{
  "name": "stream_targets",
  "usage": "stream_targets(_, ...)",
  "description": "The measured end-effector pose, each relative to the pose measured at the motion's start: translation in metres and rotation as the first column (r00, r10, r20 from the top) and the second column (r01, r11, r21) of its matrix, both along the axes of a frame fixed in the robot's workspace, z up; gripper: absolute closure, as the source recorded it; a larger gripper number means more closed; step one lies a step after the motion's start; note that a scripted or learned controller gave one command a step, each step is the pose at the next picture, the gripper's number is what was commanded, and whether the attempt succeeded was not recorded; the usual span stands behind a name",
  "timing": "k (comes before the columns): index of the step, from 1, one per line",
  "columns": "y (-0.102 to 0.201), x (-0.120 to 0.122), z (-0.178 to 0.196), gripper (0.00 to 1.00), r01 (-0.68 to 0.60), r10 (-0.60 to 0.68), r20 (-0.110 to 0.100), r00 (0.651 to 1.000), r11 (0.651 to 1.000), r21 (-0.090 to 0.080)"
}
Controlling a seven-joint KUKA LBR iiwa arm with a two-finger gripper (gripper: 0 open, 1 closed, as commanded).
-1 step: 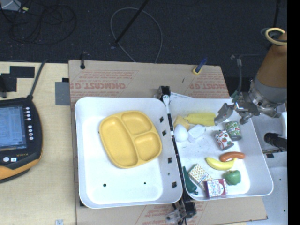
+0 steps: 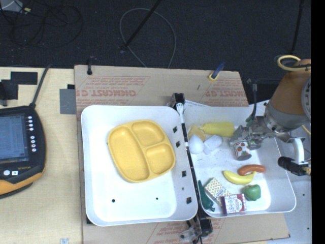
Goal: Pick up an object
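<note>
My gripper (image 2: 246, 138) reaches in from the right and hangs low over the upper middle of the right bin (image 2: 284, 197). A small red-and-white object (image 2: 240, 148) sits directly beneath its tip, touching or nearly touching it. To the left lie a yellow oblong item (image 2: 218, 129) and two white lumps (image 2: 196, 145) (image 2: 213, 143). Nearer the front are a red sausage (image 2: 252, 169), a banana (image 2: 237, 177), a green pepper (image 2: 252, 191), a small carton (image 2: 232, 204) and a green patterned packet (image 2: 213, 189).
The left bin (image 2: 101, 187) holds a yellow divided plate (image 2: 142, 150). A black divider (image 2: 185, 156) runs between the bins. A control pendant (image 2: 18, 146) lies on the bench at far left. A black part (image 2: 293, 165) juts over the right bin's right rim.
</note>
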State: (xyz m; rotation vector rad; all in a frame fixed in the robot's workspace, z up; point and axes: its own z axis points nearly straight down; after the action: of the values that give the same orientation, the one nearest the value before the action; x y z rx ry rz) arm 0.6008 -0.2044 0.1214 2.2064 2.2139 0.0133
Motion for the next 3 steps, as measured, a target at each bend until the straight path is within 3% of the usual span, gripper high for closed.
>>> stream_targets(1,0.009,0.005,-0.010,0.00,-0.001,0.001,0.003,1.000,1.000,0.001)
stream_targets(2,0.023,-0.030,-0.027,0.00,-0.003,0.003,-0.021,1.000,1.000,0.019)
stream_targets(3,0.016,-0.080,-0.033,0.00,0.004,-0.004,-0.018,1.000,1.000,0.008)
